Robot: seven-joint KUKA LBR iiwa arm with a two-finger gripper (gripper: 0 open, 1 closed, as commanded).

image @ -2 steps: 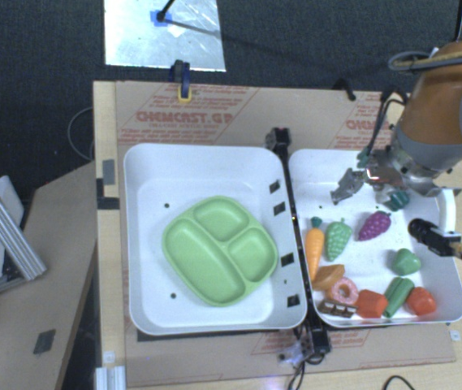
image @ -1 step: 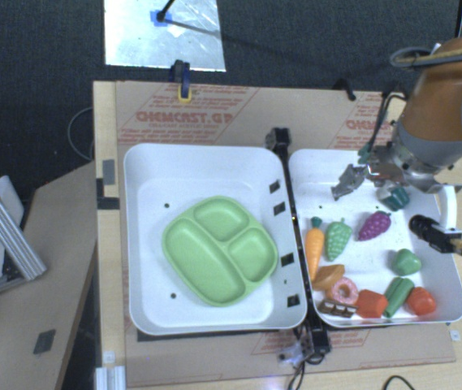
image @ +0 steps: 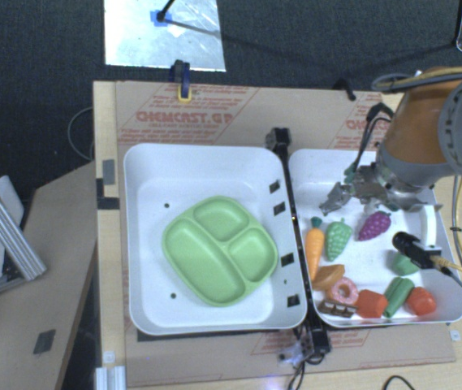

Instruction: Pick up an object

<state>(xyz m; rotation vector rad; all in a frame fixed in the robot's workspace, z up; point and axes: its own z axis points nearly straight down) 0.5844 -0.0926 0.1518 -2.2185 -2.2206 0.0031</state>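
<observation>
Carrot point(image: 314, 249) lies lengthwise, tip down, near claw point(image: 334, 201).

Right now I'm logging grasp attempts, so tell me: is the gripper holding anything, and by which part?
Nothing is held. The gripper hangs open above the right bin, with no object between its fingers.

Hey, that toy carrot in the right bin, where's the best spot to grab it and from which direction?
Probably grip the toy carrot across its orange mid-body, coming straight down from above. It lies flat, long axis running from the green top toward the near end, so the fingers should close across its narrow width. The green strawberry-like toy sits close on one side and the bin wall on the other, leaving little room.
</observation>
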